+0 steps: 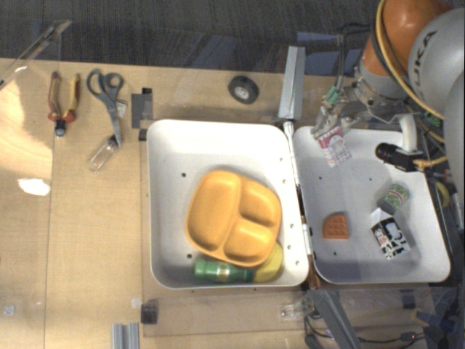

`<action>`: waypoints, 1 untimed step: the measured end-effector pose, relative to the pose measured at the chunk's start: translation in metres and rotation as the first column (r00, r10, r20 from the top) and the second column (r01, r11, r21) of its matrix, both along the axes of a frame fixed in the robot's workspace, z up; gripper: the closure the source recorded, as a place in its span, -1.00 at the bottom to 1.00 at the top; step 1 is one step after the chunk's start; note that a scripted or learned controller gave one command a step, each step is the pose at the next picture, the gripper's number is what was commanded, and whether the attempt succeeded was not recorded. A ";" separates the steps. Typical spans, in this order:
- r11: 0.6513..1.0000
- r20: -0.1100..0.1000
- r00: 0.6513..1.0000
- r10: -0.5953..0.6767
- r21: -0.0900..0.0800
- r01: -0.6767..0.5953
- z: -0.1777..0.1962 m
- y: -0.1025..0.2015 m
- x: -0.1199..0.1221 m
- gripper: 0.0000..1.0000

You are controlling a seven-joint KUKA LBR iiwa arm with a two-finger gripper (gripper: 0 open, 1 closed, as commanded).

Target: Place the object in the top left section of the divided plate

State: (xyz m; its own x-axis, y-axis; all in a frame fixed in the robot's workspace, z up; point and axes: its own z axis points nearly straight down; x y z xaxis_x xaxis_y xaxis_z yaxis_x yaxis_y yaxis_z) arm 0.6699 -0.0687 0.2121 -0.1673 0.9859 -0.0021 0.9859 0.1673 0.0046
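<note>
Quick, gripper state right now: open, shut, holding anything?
Gripper: above the right bin's top-left corner, with a small packet at its tip. Open or shut, and whether it holds the packet, cannot be told.

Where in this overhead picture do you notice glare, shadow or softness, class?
Camera view: bright glare washes the left of the light wooden bench; the yellow divided plastic plate carries soft sheen on its ridges; the near wall of the left white bin lies in grey shadow; the grey arm with the orange band looks large and slightly soft at the top right corner.
</note>
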 end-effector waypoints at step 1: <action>0.993 -0.001 0.993 -0.115 0.002 0.115 -0.026 0.047 -0.063 1.00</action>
